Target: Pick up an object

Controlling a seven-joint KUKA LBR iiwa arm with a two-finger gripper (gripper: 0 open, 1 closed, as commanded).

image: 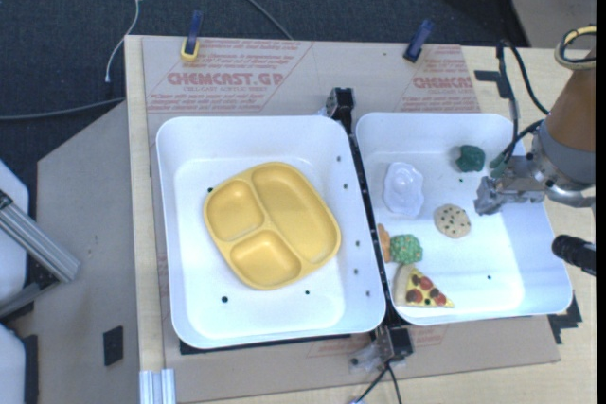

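Claw [490, 194] hangs at the right bin's [530, 293] 3 o'clock side; can't tell if it's spread or pinched. Cookie [453, 221] sits just beside it toward 8 o'clock. It's flat, so I'd guess the claw slides off or just shoves it.

Two white bins are present: a left bin [180, 232] and a right bin [530, 274]. The left bin contains one yellow divided plate [272, 224]. The right bin contains five items: one clear plastic piece [403, 187], one dark green object [470, 157], one cookie [453, 221], one broccoli floret [406, 248] and one pizza slice [422, 289].
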